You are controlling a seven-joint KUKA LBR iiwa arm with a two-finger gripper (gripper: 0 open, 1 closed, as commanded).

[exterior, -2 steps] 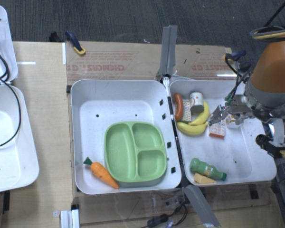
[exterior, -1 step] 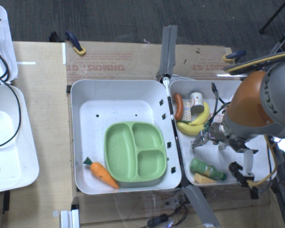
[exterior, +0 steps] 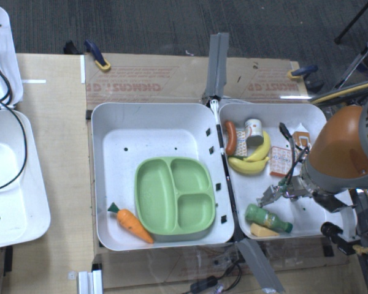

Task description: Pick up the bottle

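Claw [exterior: 271,196] hangs just above the green bottle [exterior: 267,218], which lies flat directly below it in the right bin [exterior: 316,228]. Finger state: cannot tell. Bottle not yet lifted; grasp outstanding.

Smooth plastic against matt board

The green bottle [exterior: 268,218] and divided plate [exterior: 173,196] look like smooth plastic; white bins [exterior: 153,120] slightly glossy; counter [exterior: 55,90] pale, matt wood; cardboard [exterior: 141,81] dull.
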